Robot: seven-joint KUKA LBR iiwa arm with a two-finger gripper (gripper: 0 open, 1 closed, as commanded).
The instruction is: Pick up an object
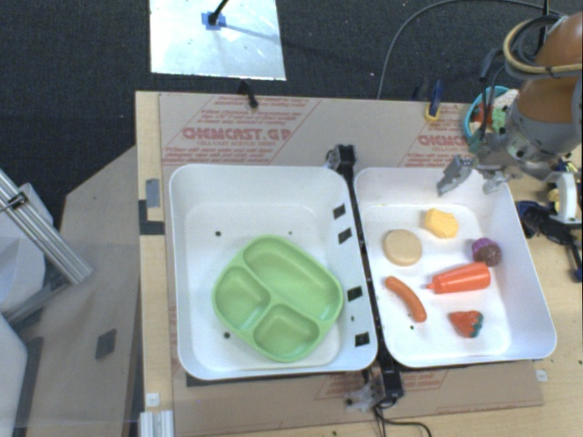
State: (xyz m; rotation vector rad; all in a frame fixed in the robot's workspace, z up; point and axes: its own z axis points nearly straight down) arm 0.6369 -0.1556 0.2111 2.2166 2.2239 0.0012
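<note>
Dark carpet surrounds your bench (273, 121), whose top is a cardboard sheet printed in red, with a pale square panel (217, 25) lying on the floor beyond its far edge. Item one, the left bin (196, 198): it holds a single green divided plate (277, 297) with three compartments, lying flat toward the bin's near side and right of centre. Item two, the right bin (524, 285): it holds six toy foods, all apart from one another. You have a yellow block (442, 223) toward the far edge, a round tan disc (402, 247) just to its near left, a dark purple piece (486, 252) by the right wall, an orange carrot (460, 279) lying crosswise at the middle, a slim orange sausage (405, 298) angled along the left wall, and a red strawberry-like piece (466, 323) near the front right corner. Item three, the gripper (474, 177): it hangs over the far right corner of the right bin, above the rim, with its two grey fingers (452, 177) spread apart and nothing between them. It touches none of the foods; the yellow block is the nearest to it. A black cable (414, 30) loops across the floor behind the bench toward the arm.
</note>
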